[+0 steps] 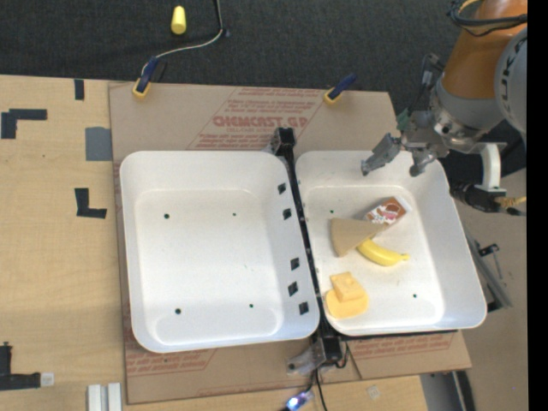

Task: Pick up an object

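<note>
- Banana [383, 253], small and yellow, lies in the right bin [445, 229], below the gripper [396, 162] and well apart from it.
- Gripper hangs over the bin's upper edge, its two fingers [378, 158] spread apart with nothing between them.
- Nearest to the gripper, just below it, rests a red-and-white packet [387, 212], tilted toward the bin's upper right.
- A tan wedge [350, 233] lies below and to the left of the gripper, its wide end touching the banana.
- Farthest from the gripper, a yellow block [347, 295] of two stacked pieces sits by the bin's lower left corner, apart from the banana.
- The left bin [205, 247] lies far to the gripper's left, across a black divider [294, 229].
- The arm [484, 58], orange above the wrist, enters from the right, above the gripper.
</note>
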Motion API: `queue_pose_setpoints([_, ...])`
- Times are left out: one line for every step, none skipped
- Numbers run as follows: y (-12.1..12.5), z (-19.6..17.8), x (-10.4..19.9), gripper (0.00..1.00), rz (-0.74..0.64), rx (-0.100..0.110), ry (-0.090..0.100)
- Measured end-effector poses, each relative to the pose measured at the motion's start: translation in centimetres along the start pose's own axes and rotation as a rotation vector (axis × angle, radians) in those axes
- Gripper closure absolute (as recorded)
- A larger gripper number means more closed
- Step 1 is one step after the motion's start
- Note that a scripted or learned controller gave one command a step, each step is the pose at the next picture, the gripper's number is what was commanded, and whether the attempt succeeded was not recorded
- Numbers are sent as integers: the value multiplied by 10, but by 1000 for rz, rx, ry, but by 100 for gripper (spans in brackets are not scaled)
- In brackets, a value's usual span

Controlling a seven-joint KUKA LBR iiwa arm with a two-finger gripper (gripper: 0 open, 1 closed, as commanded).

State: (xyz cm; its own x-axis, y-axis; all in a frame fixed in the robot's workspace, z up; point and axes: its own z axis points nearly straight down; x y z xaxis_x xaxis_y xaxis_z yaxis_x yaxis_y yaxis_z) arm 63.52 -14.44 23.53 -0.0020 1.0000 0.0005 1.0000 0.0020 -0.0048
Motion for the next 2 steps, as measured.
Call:
queue_pose_setpoints([-52, -152, 3, 0, 1, -15, -5])
queue_pose_setpoints([-67, -302, -22, 0, 2, -19, -7])
